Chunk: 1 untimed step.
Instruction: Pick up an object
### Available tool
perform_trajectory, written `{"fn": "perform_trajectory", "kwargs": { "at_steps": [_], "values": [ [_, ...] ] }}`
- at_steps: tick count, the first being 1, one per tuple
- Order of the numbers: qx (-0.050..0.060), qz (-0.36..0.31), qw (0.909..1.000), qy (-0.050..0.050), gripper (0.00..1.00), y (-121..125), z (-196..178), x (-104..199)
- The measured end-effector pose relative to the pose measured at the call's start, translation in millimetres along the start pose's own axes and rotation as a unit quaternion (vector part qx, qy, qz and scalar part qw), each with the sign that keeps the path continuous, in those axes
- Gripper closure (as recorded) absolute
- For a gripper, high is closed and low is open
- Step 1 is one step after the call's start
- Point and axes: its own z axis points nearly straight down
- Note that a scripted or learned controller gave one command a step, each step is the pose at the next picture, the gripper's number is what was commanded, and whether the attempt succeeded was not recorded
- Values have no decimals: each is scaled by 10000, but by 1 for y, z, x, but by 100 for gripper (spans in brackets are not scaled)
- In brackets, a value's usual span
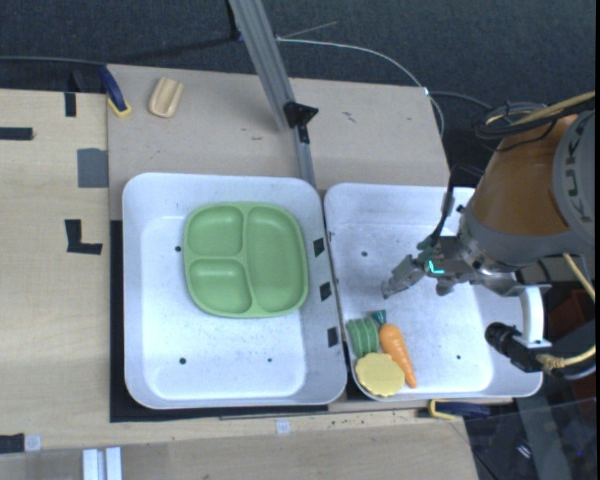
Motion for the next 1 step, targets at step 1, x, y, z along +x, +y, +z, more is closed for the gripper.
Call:
{"fn": "perform_trajectory", "kwargs": {
  "at_steps": [1],
  "values": [
    [24, 1, 10000, -1, 0, 7, 48, 1]
  ]
}}
